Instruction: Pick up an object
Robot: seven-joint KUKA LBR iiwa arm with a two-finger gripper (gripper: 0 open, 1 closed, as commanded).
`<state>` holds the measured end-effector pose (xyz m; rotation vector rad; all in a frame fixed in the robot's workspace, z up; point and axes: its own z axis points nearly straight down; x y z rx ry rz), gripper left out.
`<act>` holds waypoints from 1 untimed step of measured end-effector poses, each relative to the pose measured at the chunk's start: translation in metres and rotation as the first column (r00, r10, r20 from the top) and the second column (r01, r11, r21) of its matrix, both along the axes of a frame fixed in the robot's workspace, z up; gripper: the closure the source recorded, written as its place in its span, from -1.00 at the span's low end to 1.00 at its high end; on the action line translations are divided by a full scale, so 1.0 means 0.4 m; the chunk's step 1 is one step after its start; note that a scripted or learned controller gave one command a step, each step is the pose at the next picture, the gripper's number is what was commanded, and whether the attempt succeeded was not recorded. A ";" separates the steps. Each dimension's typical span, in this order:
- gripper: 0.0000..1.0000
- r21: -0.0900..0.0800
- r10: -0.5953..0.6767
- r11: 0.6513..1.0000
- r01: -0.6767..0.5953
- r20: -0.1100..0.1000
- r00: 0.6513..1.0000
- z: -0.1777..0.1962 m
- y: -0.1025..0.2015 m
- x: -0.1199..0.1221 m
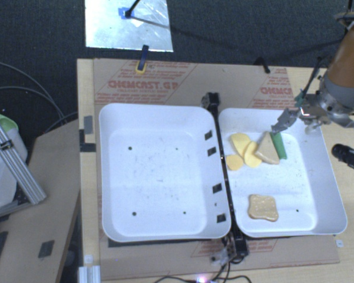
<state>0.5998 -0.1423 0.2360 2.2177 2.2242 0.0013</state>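
The right bin [327, 181] holds a small cluster of items. There are yellow pieces [242, 149], a beige wedge [267, 152] and a green stick [279, 145] leaning against the wedge. A tan toast-like slice [263, 207] lies apart, nearer the bin's front. My gripper [290, 120] hangs over the far right part of this bin, just above and behind the green stick's upper end. The view does not show anything held in it. The grey arm with its orange band [347, 63] rises behind it at the right edge.
The left bin [159, 170] stands beside the right one, with a black divider strip [218, 158] between them. Both rest on a cardboard sheet [182, 81]. A shiny plate [129, 16] lies beyond the bench, and an aluminium frame [12, 158] stands at far left.
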 end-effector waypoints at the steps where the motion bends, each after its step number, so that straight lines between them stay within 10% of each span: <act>1: -1.00 -0.002 -0.002 1.000 0.002 0.003 1.000 -0.387 -0.099 0.071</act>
